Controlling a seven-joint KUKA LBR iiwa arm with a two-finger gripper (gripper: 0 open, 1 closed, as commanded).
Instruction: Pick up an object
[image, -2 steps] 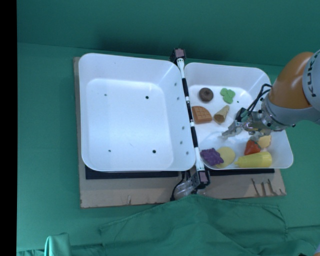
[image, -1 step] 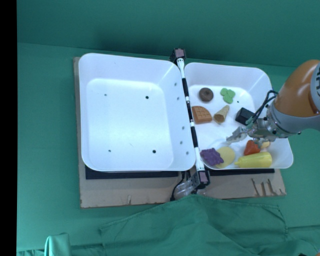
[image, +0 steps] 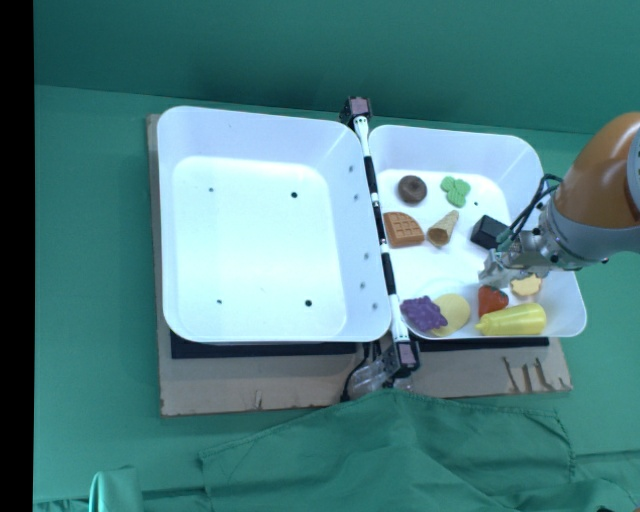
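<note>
My gripper (image: 498, 272) is low in the right bin (image: 525, 158), near its right wall. Its tip sits just above a red strawberry-like piece (image: 491, 301) and just left of a small pale yellow cookie piece (image: 527, 287). Nothing can be seen held in it. A yellow pepper (image: 513, 320) lies along the bin's front edge below the gripper. Further left at the front are purple grapes (image: 422, 313) and a yellow round piece (image: 455, 311).
Toward the back of the right bin lie a brown donut (image: 411, 188), a green leafy piece (image: 456, 189), a waffle (image: 404, 229) and an ice cream cone (image: 443, 228). The left bin (image: 180, 130) stands beside it. Green cloth (image: 400, 450) lies in front.
</note>
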